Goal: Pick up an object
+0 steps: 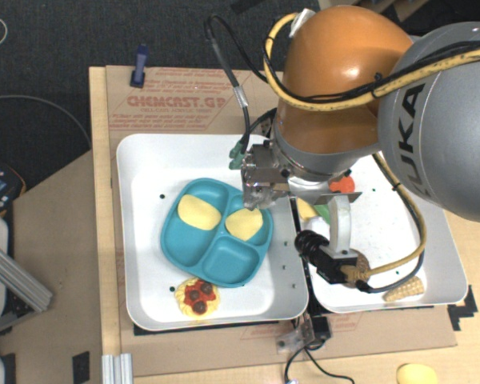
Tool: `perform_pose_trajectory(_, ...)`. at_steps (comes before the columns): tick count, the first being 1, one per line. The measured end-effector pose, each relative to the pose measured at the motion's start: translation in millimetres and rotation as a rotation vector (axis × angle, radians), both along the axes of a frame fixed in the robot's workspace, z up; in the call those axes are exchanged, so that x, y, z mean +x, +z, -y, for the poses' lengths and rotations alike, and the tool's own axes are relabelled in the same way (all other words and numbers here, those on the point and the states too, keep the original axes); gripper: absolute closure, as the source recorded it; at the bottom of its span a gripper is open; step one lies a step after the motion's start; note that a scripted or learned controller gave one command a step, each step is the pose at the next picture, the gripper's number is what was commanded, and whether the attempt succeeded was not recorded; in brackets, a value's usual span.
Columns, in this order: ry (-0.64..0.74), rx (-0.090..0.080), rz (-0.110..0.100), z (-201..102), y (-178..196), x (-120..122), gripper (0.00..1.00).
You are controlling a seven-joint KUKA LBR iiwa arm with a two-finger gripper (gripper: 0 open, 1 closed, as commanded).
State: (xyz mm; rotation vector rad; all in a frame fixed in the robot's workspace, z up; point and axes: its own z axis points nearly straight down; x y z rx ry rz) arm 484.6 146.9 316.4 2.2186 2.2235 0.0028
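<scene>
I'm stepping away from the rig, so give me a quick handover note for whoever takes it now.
Gripper: low over the left bin, at the blue divided tray's right edge, above a yellow piece; finger state unclear.
Things: second yellow piece in the tray; toy pizza in front of it; ice cream cone in the right bin.
Done: nothing visibly lifted.
Left: pick up an object.

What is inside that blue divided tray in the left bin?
The blue tray holds two pale yellow pieces: one in its upper-left compartment, another in the right compartment. The end effector overhangs that piece, hiding its top edge. The lower compartment looks bare.
</scene>
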Motion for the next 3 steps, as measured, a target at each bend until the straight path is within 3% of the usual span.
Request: perform_pose_trajectory(3,-0.002,0.001,0.004,-0.3,28.9,2.3,1.00)
